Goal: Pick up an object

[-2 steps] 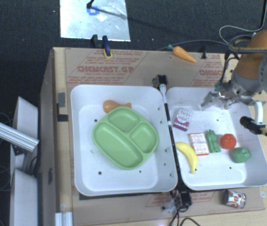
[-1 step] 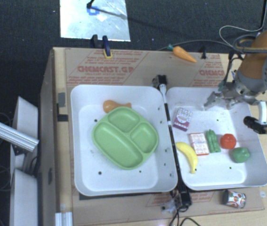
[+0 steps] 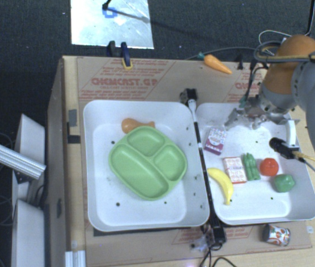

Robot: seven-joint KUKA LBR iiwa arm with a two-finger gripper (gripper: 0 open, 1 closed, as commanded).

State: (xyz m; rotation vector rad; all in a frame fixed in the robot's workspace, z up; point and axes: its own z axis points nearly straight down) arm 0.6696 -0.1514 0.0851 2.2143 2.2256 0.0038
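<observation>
Grey metal fingers (image 3: 245, 117) of the gripper (image 3: 247, 118) are seen low over the back of the right bin (image 3: 307, 202); whether they are spread or closed cannot be told, and nothing is seen between them. Nearest them, just to their left and below, a pink packet (image 3: 215, 141) is found. Further off lie a red box (image 3: 234, 169), green pods (image 3: 250, 167), a banana (image 3: 223, 184) and a tomato (image 3: 269, 166). Farthest, a green divided plate (image 3: 147, 161) is set in the left bin (image 3: 99, 204).
</observation>
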